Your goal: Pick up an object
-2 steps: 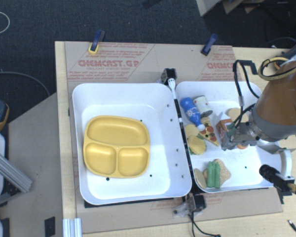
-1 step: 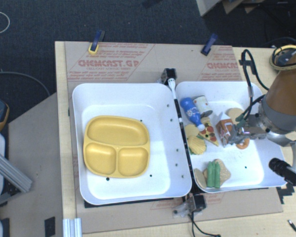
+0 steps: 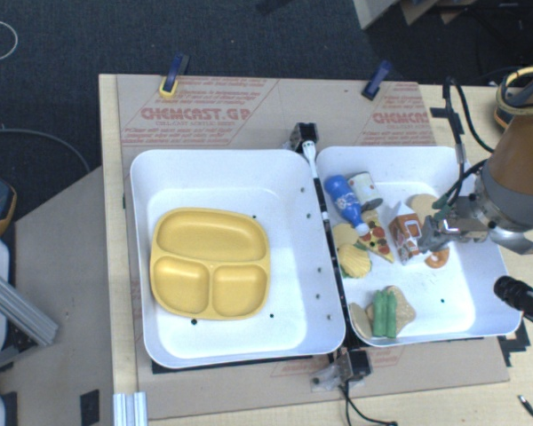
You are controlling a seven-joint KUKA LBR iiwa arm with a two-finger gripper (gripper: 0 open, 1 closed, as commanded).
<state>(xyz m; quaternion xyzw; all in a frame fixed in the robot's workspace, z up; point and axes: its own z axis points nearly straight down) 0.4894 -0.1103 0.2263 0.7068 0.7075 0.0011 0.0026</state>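
My gripper point(image 3: 431, 235) hangs low over the right bin point(image 3: 444, 304), coming in from the right edge. It sits right beside a small red-and-white house-shaped toy point(image 3: 405, 232) and a brown pretzel-like piece point(image 3: 438, 257). A blue-and-white bottle point(image 3: 344, 199) lies at the bin's upper left, with a white cup point(image 3: 362, 185) next to it. Yellow food toys point(image 3: 355, 260) rest near the bin's left wall. A green pickle-like toy point(image 3: 385, 313) lies on a tan piece at the front.
The left bin point(image 3: 151, 185) holds a yellow three-compartment plate point(image 3: 210, 262). A black divider bar point(image 3: 323, 229) runs between the bins. Two clamps point(image 3: 170, 76) point(image 3: 377, 80) grip the cardboard's back edge. Cables trail beside the arm at the right.
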